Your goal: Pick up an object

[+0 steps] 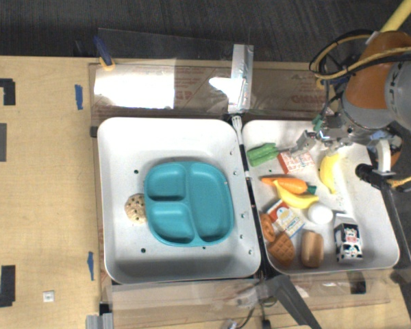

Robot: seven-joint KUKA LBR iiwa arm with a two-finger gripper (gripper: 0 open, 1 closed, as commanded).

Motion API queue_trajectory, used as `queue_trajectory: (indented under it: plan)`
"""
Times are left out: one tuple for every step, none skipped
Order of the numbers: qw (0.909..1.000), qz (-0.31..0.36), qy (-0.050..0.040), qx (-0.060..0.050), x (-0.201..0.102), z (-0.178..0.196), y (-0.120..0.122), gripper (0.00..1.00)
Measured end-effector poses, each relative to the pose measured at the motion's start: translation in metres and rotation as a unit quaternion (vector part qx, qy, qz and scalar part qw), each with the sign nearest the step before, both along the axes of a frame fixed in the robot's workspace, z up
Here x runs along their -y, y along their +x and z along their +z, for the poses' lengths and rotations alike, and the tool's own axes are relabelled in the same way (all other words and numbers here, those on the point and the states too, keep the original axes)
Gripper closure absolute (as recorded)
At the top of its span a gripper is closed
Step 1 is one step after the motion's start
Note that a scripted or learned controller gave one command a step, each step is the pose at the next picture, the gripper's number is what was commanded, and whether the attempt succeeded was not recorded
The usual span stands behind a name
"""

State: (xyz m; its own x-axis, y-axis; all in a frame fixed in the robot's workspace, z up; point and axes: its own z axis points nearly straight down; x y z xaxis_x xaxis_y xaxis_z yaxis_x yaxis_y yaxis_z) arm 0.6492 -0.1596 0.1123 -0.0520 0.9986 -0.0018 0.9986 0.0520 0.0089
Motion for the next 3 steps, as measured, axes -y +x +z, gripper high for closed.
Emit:
queue_trajectory:
  plan:
    - [0.9989, 0.046, 0.0006, -0.004, 0.024, -0.002, -0.017, 0.0]
    - [0.9843, 0.176, 0.0005, -0.004, -0.034, 0.03, -0.049, 0.0]
    - [0.985, 0.173, -0.0025, 0.001, -0.025, 0.089, -0.066, 0.0]
